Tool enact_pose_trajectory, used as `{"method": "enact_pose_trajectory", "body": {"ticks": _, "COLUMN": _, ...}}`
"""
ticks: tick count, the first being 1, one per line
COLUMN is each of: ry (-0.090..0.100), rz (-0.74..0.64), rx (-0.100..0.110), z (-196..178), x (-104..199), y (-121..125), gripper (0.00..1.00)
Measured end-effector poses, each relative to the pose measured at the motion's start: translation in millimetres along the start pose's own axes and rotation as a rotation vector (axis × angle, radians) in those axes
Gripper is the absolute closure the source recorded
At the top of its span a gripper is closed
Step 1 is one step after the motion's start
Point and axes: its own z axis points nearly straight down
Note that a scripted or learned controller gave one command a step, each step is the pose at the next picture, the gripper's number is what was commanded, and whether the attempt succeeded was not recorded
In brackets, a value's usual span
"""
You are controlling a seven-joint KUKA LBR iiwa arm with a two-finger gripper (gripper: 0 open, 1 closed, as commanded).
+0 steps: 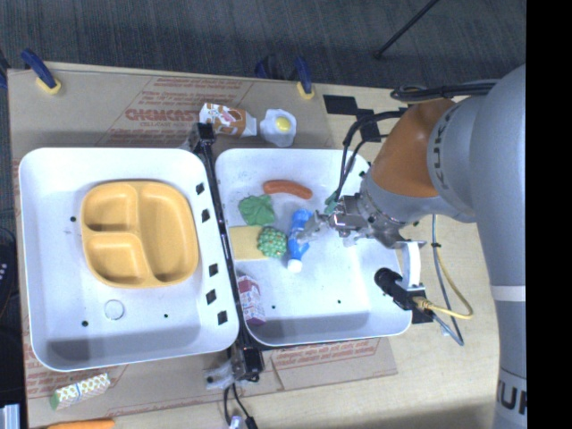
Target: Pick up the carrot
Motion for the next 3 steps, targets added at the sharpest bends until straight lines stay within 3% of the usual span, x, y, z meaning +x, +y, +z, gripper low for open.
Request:
{"method": "enact_pose_trajectory", "body": {"ticks": 1, "ry": -0.001, "rz": 0.002, "rx": -0.004, "z": 41.3, "x": 40.4, "y": 69.3, "gripper": 0.00}}
{"method": "enact_pose_trajectory", "body": {"ticks": 2, "ry": -0.001, "rz": 0.026, "rx": -0.003, "z": 41.4, "x": 87.9, "y": 89.8, "gripper": 0.00}}
{"method": "enact_pose_trajectory", "body": {"ticks": 3, "ry": -0.001, "rz": 0.008, "rx": -0.004, "z": -59.2, "x": 132.5, "y": 99.0, "gripper": 0.00}}
